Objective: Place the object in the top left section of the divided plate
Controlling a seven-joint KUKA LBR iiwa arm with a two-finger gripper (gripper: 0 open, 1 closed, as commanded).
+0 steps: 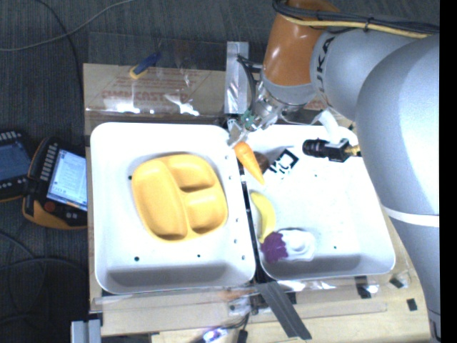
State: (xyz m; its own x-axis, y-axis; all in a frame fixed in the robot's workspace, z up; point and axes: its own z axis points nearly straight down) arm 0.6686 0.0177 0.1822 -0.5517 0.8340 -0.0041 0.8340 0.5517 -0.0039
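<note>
Between two shallow white bins (107, 213), the gripper (241, 133) seems closed on an orange plastic carrot (249, 161); next, I think, carry it left to the yellow divided plate (178, 195).

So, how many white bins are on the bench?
2. The left bin holds the yellow plate. The right bin holds the carrot, a banana and other small things; the arm covers part of it.

arm (400, 106) cut off right, claw (241, 128) blurred
</note>
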